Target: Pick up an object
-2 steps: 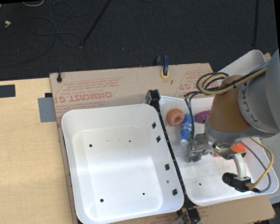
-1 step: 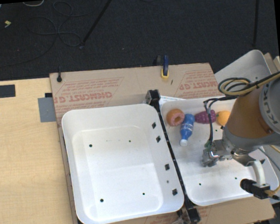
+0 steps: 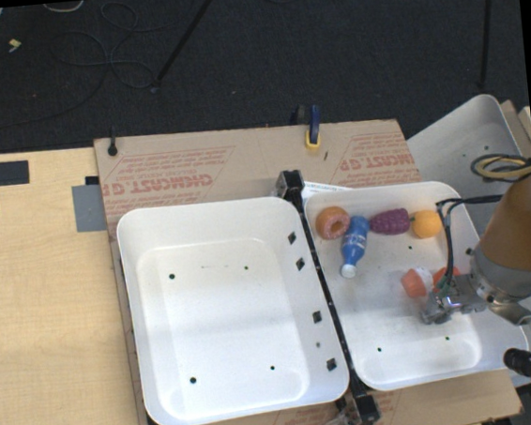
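pincer [image 3: 439, 311] state unclear, right bin [image 3: 424, 369] | orange piece [image 3: 414, 284] beside | left bin [image 3: 172, 396] roomy

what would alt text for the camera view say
The robot's claw is low in the right bin, beside an orange-red object. Along that bin's far side lie a doughnut, blue bottle, purple object and orange ball.

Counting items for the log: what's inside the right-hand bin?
Right bin: donut, blue bottle, purple fruit, orange, red-orange piece. The gripper and arm cover part of the floor.
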`<action>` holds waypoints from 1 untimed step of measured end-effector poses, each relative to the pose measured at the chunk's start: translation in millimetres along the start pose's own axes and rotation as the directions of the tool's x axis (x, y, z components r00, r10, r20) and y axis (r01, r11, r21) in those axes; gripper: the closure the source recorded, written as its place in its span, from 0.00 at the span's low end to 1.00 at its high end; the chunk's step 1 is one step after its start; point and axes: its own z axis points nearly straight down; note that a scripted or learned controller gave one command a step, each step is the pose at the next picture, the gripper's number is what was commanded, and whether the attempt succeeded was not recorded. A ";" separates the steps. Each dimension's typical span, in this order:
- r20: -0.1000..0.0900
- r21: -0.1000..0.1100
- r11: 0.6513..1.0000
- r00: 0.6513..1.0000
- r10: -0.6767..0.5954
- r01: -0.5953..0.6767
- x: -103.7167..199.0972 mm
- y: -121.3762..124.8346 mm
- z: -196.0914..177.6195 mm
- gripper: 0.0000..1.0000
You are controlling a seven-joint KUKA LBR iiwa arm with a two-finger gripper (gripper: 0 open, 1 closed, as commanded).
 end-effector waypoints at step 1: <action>0.000 -0.001 1.000 1.000 -0.005 0.005 8.0 37.6 0.6 1.00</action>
